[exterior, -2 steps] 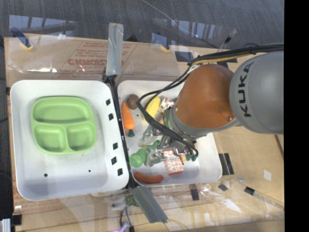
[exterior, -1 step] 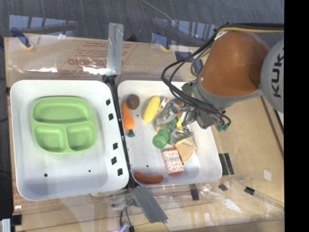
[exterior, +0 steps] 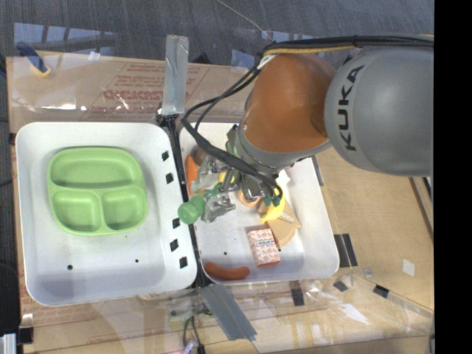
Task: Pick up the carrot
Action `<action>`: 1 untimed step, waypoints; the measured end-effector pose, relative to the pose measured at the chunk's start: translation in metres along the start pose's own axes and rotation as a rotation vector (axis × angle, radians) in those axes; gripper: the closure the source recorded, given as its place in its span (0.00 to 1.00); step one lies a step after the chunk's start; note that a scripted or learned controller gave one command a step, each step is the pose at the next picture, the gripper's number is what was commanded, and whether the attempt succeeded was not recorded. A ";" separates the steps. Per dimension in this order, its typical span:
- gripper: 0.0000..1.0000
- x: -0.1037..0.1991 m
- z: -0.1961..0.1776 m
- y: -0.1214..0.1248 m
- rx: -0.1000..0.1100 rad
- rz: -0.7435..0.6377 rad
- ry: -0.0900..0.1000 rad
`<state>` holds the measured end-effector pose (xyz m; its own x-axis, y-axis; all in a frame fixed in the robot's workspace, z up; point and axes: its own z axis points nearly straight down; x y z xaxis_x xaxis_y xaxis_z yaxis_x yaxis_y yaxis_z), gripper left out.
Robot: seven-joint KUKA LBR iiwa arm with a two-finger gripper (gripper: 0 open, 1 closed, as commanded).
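Observation:
The carrot [exterior: 192, 169] is an orange piece lying against the left wall of the right bin [exterior: 324, 227], partly hidden by the arm. A green knob [exterior: 190, 211] sits just below it on the divider; I cannot tell whether it is the carrot's top. My gripper [exterior: 216, 198] hangs low in the right bin under the orange wrist band [exterior: 284, 113], right beside the carrot and the green knob. Its metal parts are crowded by cables.
The right bin also holds a red sausage [exterior: 227, 272] at the front, a small pink box [exterior: 263, 245], a yellow banana [exterior: 274, 209] and a tan wedge [exterior: 285, 231]. A green divided plate [exterior: 96, 190] lies in the left bin [exterior: 44, 271].

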<state>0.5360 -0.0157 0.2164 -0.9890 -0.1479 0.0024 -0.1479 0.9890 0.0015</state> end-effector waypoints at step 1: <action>1.00 0.002 -0.098 -0.028 0.006 -0.123 -0.012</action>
<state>0.5381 -0.0435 0.3140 -0.9634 -0.2679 -0.0095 -0.2679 0.9634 -0.0048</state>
